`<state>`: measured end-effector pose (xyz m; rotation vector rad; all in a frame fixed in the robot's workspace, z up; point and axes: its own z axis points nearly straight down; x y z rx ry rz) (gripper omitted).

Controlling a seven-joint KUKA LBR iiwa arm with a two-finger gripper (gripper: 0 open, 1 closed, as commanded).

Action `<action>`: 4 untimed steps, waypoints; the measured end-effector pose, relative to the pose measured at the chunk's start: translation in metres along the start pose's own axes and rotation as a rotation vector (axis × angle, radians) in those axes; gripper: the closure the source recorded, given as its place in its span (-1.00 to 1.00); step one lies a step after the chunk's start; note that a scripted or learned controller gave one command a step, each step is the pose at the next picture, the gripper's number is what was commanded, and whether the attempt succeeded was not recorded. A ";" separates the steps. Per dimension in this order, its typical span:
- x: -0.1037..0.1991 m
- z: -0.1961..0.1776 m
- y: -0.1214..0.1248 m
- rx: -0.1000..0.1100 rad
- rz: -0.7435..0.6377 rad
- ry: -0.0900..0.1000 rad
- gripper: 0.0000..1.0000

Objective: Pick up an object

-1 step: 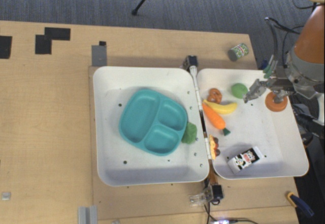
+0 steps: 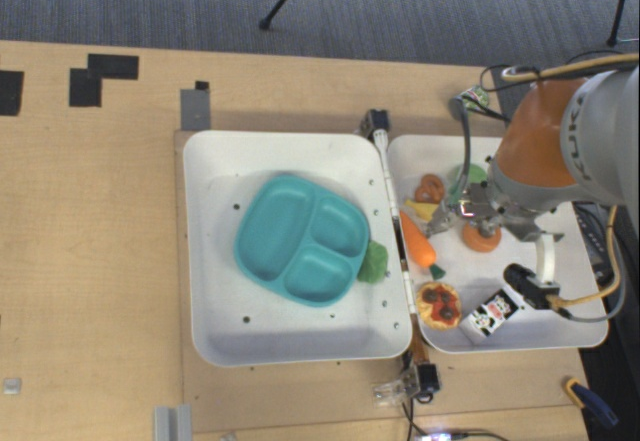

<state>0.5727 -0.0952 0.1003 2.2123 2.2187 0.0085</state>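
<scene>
A grey KUKA arm [image 2: 590, 139] with a broad orange band above its wrist reaches in from the right and hangs over the right-hand shallow white bin [image 2: 580, 329] on a pale wooden bench [image 2: 90, 259]. Its two-finger gripper [image 2: 478, 214] sits low over the bin's middle, directly above a small round orange object [image 2: 482, 239]. From where I stand the wrist body hides the fingertips, so whether they are apart, together or clamped on anything cannot be told.

The right bin carries a scatter of toy food. An orange plastic carrot [image 2: 418, 243] lies against the bin's left wall, its tip pointing toward the far end. Beyond it sit a brownish-orange rounded piece [image 2: 430, 188] and a small yellow piece [image 2: 421, 210], near each other. At the near left corner rests a little round pizza-like piece [image 2: 440, 303] with red topping, and just beside it a small black-and-white carton [image 2: 492, 314] lies tilted. A bit of green [image 2: 476, 172] peeks out by the wrist.

The left-hand shallow white bin [image 2: 220, 329] holds a teal plastic divided plate [image 2: 300, 239] with three compartments, lying near the middle and turned at an angle. A small green leafy piece [image 2: 373, 262] touches its right edge, close to the wall between the bins.

Black tape patches [image 2: 100, 77] mark the bench at far left.
</scene>
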 end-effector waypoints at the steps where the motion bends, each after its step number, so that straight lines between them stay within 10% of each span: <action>1: -0.056 0.008 0.015 -0.011 -0.001 -0.006 -1.00; 2: -0.102 0.007 0.025 -0.005 -0.010 0.016 -1.00; 3: -0.106 -0.006 0.027 -0.017 -0.010 0.001 1.00; 4: -0.061 -0.102 0.002 0.005 -0.002 0.001 1.00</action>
